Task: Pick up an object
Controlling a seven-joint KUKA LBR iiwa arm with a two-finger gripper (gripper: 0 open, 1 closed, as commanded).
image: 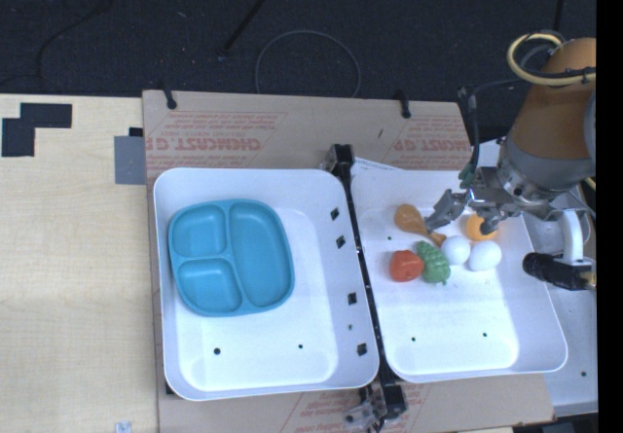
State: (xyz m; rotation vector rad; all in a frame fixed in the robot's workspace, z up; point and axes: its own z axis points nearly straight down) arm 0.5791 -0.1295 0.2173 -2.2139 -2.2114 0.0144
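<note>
While the open, empty jaws hung over the orange ball at right of frame, descent and closing remained.

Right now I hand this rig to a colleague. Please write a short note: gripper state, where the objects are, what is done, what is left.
Gripper: open, nothing between its fingers, over the upper part of the right bin.
Objects, all in the right bin: brown piece, red piece, green piece, two white eggs, orange piece partly under the fingers.
Left bin: blue divided tray.
Done: nothing picked yet.
Left: close on one object and lift it.
</note>
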